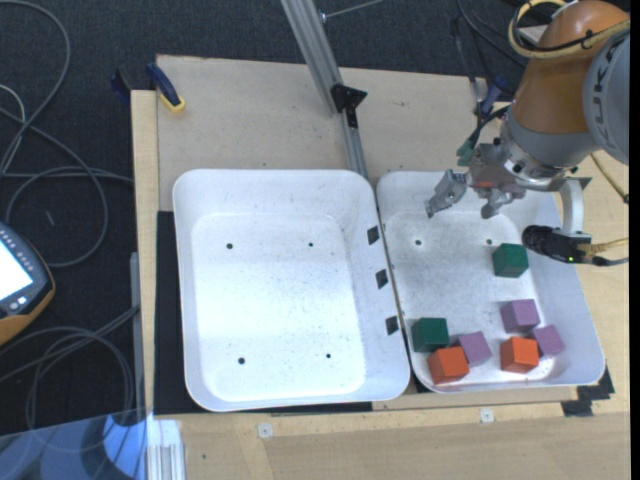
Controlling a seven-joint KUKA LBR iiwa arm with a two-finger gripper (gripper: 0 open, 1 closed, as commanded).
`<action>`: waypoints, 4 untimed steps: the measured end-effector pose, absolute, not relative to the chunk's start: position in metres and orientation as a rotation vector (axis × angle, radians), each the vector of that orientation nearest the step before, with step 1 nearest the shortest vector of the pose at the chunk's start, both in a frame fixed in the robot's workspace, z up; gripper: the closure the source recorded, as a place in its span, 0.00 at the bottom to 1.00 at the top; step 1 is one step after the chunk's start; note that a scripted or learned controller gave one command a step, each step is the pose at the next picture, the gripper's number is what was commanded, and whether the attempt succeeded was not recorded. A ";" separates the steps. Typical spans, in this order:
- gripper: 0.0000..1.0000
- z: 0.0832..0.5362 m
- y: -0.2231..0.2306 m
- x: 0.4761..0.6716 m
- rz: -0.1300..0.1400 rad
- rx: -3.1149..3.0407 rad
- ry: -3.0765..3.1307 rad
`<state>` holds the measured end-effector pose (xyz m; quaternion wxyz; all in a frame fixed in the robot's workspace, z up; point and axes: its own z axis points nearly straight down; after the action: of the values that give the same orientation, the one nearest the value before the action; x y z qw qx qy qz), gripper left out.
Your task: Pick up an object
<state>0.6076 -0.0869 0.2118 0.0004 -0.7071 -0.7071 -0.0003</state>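
Gripper [469, 200] hangs over the far end of the right bin [590, 368], fingers spread wide, nothing between them; green block [510, 260] lies just beside it, nearer me; other blocks cluster at the near end.

No word, number or brand can be read anywhere. At the upper right of the frame the arm [590, 68] bears dark marks, perhaps lettering, too cropped to read.
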 end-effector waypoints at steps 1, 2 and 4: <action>0.00 0.339 -0.135 0.576 -0.008 -2.231 -2.227; 0.00 0.334 -0.133 0.575 -0.001 -2.222 -2.224; 0.00 0.371 -0.104 0.488 -0.009 -2.213 -2.236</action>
<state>0.4878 -0.1041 0.3709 -0.0021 -0.7034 -0.7108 -0.0029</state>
